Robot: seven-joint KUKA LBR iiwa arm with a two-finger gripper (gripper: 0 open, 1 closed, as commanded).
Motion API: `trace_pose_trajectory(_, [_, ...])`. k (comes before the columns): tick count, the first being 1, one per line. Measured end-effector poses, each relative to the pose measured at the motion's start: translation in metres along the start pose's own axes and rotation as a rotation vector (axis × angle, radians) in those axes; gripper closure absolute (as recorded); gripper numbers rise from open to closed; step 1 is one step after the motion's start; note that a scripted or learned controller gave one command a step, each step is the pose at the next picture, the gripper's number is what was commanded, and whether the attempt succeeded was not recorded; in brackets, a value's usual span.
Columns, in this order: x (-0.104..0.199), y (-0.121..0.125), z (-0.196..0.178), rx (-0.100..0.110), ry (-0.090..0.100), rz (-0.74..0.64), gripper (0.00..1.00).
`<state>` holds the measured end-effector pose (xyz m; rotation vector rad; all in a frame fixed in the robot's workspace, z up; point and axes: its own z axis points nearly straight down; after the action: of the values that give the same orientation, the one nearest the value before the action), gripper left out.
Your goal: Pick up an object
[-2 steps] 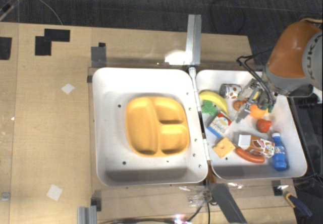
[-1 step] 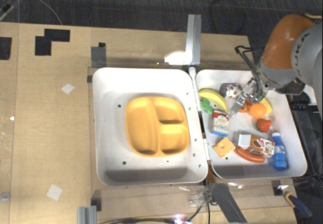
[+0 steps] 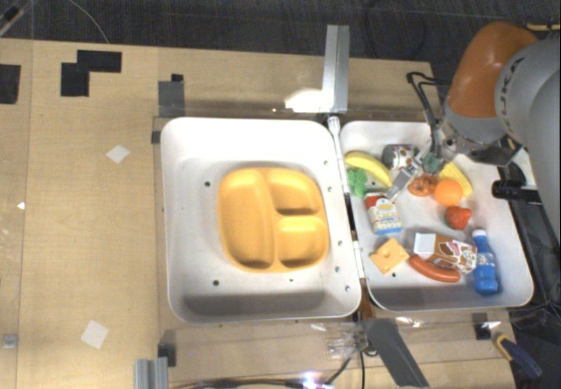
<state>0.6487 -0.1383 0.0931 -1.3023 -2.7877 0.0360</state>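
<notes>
Arm is reaching in from the right of the frame, with the pincer [image 3: 410, 179] sitting low in the upper middle of the right bin [image 3: 517, 291], among the toy food. Fingers are too small and blurred here; cannot tell whether they are spread, pressed together or pinching anything.

Candidate objects are all lying in the right bin: banana [image 3: 368, 167] at upper left, orange ball [image 3: 448, 192] just right of the pincer, red tomato-like piece [image 3: 458, 217] below it, cheese wedge [image 3: 389, 255] and sausage [image 3: 433, 269] toward the lower edge, blue bottle [image 3: 484, 263] at lower right. Left bin [image 3: 184, 203] is carrying a yellow divided tray [image 3: 272, 216].

Risk, as judged: items are crowding around the pincer, several touching or nearly so. Closing here could be catching two pieces at once, or nudging the round orange ball aside so it rolls off. A glancing grip on a curved toy is likely slipping during the lift.
</notes>
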Motion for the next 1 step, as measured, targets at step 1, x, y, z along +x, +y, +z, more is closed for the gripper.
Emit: trace_pose_trajectory(1, [-0.0090, 0.0050, 0.0023, -0.058, -0.054, 0.195, 0.00])
